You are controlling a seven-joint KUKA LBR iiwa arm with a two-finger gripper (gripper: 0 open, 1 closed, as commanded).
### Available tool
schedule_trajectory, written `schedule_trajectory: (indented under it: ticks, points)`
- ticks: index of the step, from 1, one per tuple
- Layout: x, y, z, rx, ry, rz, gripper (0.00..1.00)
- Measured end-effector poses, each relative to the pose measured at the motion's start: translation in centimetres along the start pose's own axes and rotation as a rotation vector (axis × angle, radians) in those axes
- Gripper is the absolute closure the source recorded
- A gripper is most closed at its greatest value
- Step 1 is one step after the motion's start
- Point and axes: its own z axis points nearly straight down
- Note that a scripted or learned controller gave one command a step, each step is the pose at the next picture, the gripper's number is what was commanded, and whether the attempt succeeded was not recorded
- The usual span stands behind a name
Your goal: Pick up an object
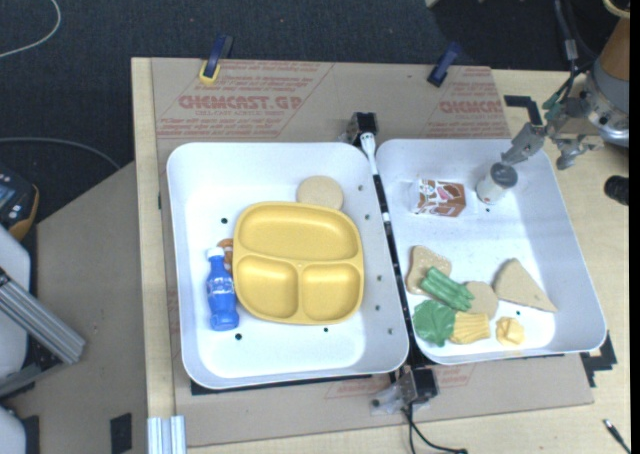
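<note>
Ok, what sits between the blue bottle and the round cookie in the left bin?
In the camera view, the yellow divided plate lies between the blue bottle and the round cookie.

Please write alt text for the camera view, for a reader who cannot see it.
A grey robot arm reaches from the right, its gripper above the right bin near a small snack packet; toy foods cluster at that bin's front. The left bin holds a yellow divided plate, a blue bottle and a tan disc.

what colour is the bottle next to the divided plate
Blue, with a white label. The bottle shows best in the camera view, in the left bin.
</note>
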Motion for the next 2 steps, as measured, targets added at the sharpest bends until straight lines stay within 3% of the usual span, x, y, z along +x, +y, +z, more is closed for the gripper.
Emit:
schedule_trajectory:
  ticks: [2]
  points:
    - [-0.3, 0.7, 10.7, 0.003, 0.009, -0.003, 0.00]
